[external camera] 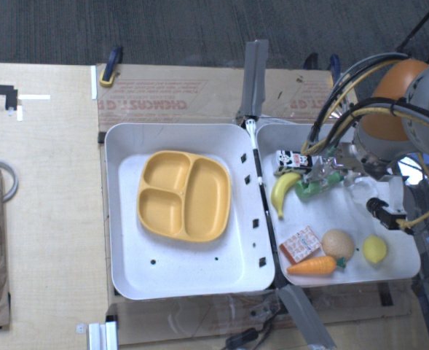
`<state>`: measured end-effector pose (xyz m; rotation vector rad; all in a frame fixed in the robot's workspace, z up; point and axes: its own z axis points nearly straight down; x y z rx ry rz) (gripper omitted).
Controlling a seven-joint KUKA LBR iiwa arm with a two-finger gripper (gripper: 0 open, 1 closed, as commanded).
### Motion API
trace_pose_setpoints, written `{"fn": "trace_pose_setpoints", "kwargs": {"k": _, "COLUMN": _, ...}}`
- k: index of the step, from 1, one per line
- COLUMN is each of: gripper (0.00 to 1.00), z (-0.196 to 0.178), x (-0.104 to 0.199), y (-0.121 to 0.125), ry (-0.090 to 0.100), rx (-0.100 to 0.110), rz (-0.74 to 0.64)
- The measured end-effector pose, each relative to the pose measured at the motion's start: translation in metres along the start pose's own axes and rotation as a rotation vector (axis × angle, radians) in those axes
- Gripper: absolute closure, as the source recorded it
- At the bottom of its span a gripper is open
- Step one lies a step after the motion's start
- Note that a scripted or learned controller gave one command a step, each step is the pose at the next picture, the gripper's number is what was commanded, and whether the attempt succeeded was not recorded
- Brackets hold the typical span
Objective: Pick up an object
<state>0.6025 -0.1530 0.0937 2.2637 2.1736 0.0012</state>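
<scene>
Many things lie close around the gripper (329, 172), so it may bump the banana (283, 190); whether it is spread or pinching cannot be told.

Two shallow white plastic bins sit side by side on the pale wooden bench (46, 195): the left bin (119, 195) holds one yellow three-compartment plate (185, 195); the right bin (403, 265) holds one yellow banana (282, 190), one orange carrot (312, 266), one beige egg-shaped object (337, 243), one small yellow lemon (375, 249), one red-and-white packet (300, 244), one black-and-white carton (293, 159) and one green item (317, 188).
</scene>
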Motion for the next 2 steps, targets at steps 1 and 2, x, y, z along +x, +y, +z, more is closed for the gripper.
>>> {"fn": "trace_pose_setpoints", "kwargs": {"k": 1, "gripper": 1.0, "z": -0.008, "x": -0.001, "y": 0.0, "ry": -0.002, "rx": 0.001, "rz": -0.001}}
{"fn": "trace_pose_setpoints", "kwargs": {"k": 2, "gripper": 1.0, "z": -0.114, "x": 0.047, "y": 0.055, "ry": -0.001, "rx": 0.003, "rz": 0.065}}
